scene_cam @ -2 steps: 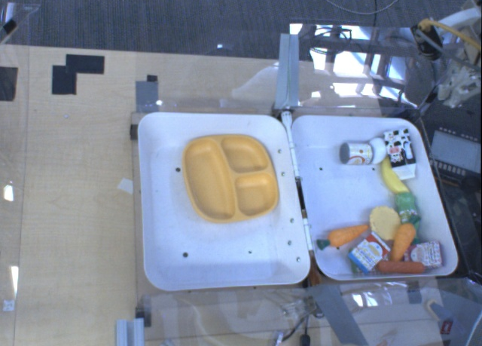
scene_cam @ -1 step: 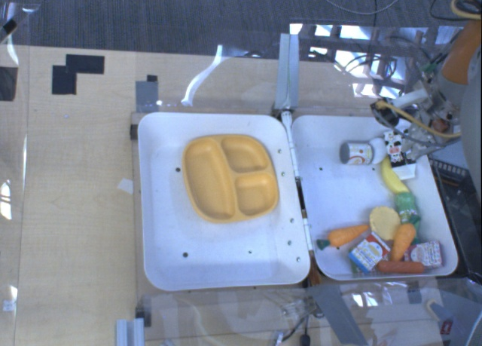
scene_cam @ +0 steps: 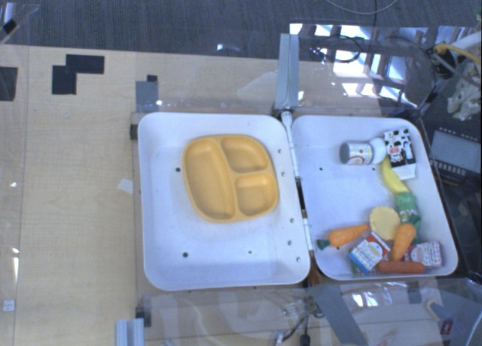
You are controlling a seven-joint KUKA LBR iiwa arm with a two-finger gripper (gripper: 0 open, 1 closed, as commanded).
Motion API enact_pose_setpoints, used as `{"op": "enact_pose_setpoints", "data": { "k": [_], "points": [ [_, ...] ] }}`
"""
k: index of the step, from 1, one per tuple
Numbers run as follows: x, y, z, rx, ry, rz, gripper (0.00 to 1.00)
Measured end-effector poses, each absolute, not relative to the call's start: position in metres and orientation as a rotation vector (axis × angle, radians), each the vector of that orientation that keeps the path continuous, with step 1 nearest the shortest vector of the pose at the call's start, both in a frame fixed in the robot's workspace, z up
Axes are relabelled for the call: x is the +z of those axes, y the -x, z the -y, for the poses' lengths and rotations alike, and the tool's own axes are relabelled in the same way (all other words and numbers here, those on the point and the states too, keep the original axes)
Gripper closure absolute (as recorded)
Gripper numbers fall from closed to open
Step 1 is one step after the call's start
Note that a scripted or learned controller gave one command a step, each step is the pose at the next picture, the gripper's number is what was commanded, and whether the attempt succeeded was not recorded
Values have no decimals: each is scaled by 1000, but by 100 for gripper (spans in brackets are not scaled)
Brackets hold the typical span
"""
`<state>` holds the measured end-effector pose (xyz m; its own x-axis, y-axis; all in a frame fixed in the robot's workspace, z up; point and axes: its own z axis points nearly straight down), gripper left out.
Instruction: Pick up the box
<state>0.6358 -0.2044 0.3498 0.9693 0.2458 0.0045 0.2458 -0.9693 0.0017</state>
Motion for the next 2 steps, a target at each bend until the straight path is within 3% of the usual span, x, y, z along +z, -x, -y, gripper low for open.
{"op": "enact_pose_setpoints", "data": {
  "k": [1, 2],
  "points": [
    [437, -653, 204, 8, -3123, -329, 100],
    [436, -661, 204, 7, -3123, -329, 100]
  ]
}}
